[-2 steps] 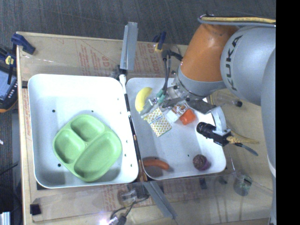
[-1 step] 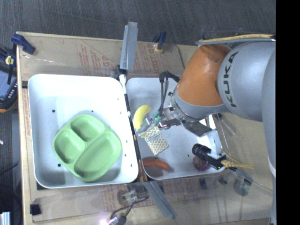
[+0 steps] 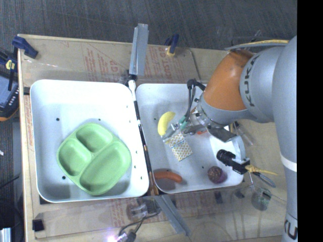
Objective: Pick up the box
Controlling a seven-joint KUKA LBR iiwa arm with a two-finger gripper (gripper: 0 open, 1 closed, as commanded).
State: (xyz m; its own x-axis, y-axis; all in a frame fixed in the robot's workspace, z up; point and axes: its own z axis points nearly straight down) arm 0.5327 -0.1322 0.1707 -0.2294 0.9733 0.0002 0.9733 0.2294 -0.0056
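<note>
While the end effector (image 3: 177, 126) hangs low in the right bin (image 3: 151, 97), the patterned box (image 3: 178, 146) lies just below it, seemingly touching, finger spacing impossible to tell, banana (image 3: 165, 122) beside it.

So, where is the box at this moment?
In the camera view, the box lies in the right bin, just below the banana and at the hand.
</note>
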